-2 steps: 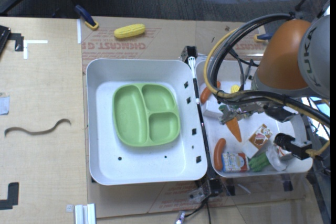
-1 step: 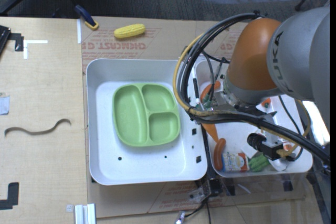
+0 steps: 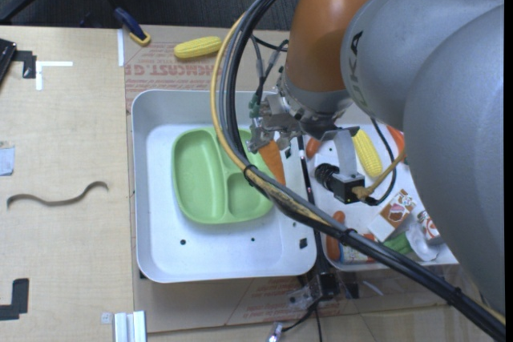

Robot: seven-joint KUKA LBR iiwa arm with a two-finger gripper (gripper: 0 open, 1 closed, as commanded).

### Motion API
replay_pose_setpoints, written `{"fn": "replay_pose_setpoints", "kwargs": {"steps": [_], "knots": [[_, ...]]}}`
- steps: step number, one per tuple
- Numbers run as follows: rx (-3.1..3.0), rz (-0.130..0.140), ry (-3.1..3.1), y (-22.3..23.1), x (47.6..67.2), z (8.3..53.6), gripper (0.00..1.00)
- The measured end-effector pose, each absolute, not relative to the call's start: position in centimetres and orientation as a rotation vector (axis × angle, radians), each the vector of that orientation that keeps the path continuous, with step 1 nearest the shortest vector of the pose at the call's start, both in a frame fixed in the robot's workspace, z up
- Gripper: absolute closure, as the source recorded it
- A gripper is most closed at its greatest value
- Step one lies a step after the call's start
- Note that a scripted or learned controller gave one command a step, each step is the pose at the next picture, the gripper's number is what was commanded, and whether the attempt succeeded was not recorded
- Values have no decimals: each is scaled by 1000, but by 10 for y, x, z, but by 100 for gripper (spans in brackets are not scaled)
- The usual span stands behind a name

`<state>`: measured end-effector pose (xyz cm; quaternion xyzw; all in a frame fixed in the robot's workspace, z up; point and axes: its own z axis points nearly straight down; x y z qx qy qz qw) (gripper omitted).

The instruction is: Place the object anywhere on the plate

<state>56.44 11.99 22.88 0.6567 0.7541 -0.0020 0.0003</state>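
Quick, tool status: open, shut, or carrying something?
Tool: cannot be told from the camera view. It sits at the right edge of the green plate, with an orange carrot-like object right below it.

I see a light wooden bench [image 3: 64, 132] with brown cardboard [image 3: 172, 70] laid over its middle. Two white bins rest on it: the left bin [image 3: 160, 252] and the right bin [image 3: 437, 252] beside it, largely under the arm. Near the bench's far edge a yellow corn cob [image 3: 197, 48] lies on the cardboard. Toward the left edge lies a thin curved cord [image 3: 56, 199].
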Motion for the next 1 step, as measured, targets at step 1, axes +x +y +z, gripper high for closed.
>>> {"fn": "replay_pose_setpoints", "kwargs": {"steps": [1], "knots": [[2063, -7, 2368, 119, 564, 229, 0]]}}
